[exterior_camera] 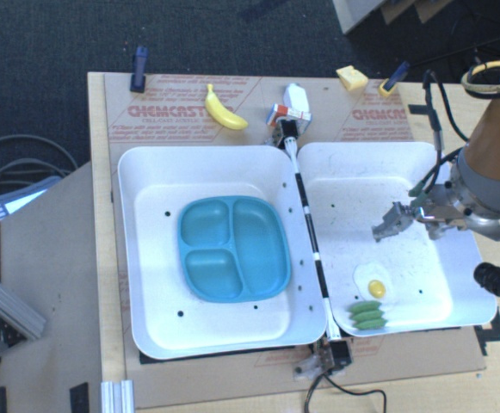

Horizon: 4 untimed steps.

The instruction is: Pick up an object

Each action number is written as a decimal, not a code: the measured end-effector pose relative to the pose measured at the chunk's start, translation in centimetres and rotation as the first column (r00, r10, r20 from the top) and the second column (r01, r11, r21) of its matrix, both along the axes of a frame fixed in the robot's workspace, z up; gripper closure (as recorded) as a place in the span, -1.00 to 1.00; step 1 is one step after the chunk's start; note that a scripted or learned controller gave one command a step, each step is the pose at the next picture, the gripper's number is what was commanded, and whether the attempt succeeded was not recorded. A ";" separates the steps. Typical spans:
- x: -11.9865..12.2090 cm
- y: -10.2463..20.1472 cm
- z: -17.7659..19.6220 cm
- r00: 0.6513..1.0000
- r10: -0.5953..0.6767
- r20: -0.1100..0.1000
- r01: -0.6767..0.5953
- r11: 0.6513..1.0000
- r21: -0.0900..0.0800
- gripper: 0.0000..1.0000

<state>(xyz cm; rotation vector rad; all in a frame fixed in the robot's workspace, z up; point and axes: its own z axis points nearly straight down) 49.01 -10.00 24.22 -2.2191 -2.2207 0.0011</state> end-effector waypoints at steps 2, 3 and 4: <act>10.0 -1.8 -8.5 1.000 0.000 0.004 0.000 1.000 -0.001 -1.00; 10.3 -4.9 -5.5 1.000 -0.001 0.005 0.001 1.000 -0.003 -1.00; 7.2 -6.1 0.2 1.000 0.000 0.005 0.000 1.000 -0.003 -1.00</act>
